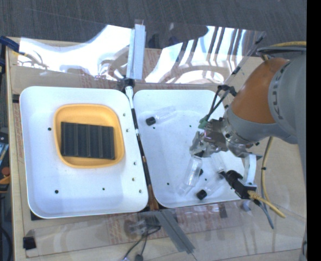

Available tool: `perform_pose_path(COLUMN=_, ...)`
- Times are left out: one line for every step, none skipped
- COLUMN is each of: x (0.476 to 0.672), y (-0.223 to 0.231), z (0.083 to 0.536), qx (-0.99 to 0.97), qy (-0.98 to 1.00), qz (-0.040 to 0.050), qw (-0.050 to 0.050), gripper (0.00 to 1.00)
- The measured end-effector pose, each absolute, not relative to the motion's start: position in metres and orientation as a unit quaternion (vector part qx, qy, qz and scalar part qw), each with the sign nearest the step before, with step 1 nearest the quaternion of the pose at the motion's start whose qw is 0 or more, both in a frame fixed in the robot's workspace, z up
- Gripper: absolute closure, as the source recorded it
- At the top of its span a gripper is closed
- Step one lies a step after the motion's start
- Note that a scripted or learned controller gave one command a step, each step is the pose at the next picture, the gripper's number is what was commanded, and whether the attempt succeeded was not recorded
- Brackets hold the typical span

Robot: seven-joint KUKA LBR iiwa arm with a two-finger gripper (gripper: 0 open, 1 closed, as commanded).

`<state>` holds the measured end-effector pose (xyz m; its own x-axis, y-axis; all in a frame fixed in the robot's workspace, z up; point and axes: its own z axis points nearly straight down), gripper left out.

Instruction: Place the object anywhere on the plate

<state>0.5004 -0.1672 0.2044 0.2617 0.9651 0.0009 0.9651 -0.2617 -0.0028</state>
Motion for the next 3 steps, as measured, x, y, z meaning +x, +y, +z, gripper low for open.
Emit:
perform_pose_path(x=0.535, y=-0.141, z=0.273, qx=-0.744, qy=-0.668, qz=0.0007, qw=0.001, gripper=1.0)
perform_pose_path(x=0.535, y=-0.141, z=0.273, qx=-0.744, qy=-0.668, qz=0.0008, qw=0.001, gripper=0.0)
perform_pose_path(x=0.532, y=-0.172, z=0.218, qx=-0.586, qy=-0.81, qz=0.0009, qw=0.002, gripper=0.0)
